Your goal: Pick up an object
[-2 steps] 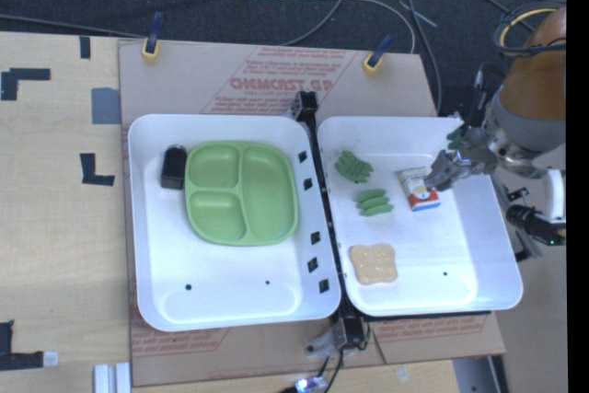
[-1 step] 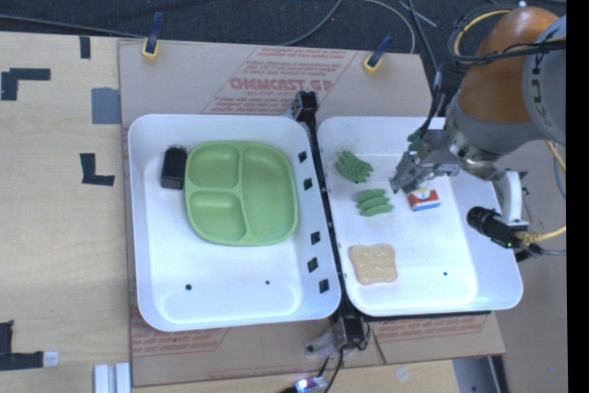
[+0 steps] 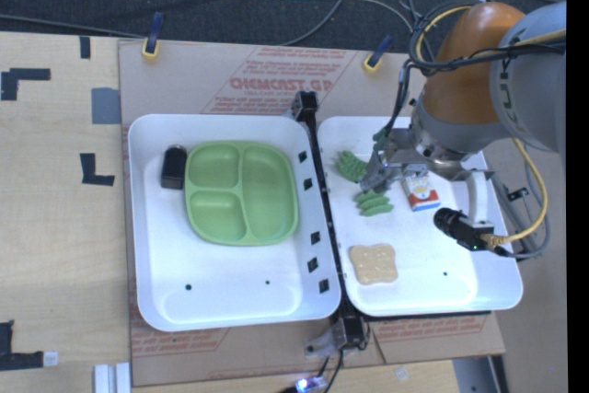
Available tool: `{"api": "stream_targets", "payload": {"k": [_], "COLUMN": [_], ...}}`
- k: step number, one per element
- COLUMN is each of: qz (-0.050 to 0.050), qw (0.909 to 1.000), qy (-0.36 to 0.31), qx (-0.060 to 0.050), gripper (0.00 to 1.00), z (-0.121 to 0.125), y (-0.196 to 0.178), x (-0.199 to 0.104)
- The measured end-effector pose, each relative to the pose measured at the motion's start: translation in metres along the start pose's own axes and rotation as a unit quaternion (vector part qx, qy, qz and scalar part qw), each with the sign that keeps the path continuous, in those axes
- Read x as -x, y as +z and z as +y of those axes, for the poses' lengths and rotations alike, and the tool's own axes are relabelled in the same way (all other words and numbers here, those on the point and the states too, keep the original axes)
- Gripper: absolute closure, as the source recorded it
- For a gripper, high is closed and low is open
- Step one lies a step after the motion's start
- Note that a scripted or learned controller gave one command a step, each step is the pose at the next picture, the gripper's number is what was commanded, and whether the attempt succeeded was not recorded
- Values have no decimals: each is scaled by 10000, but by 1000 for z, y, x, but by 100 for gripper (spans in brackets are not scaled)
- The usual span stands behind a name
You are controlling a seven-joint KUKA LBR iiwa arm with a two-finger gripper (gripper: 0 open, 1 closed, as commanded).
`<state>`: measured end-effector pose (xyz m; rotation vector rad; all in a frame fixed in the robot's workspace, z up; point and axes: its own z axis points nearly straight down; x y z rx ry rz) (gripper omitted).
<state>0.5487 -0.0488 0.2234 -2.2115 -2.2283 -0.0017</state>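
Toast (image 3: 373, 263), tan and rough-surfaced, lies lower centre-right in the right bin (image 3: 479, 290). Gripper (image 3: 385, 172) sits mid-right over the green pods (image 3: 372, 201); finger state cannot be told. Risk: pods are small, smooth, curved, could slip or scatter. Carton (image 3: 422, 196) close beside. Left bin (image 3: 156, 271): glossy green divided plate (image 3: 242, 193), black block (image 3: 174, 167).

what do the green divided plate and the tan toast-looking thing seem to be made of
Green divided plate: looks like moulded plastic, smooth with a soft sheen, one even colour, rounded compartment ridges. Tan toast-shaped piece: probably toy plastic or foam, matte and slightly speckled; the view is too coarse to tell which.
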Motion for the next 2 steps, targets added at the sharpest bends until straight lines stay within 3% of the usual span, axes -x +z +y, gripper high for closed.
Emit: {"api": "stream_targets", "payload": {"k": [2], "qz": [-4], "qw": [10000], "qy": [-2], "qx": [-5], "gripper": [100], "z": [2], "y": [-8], "x": [-115]}}
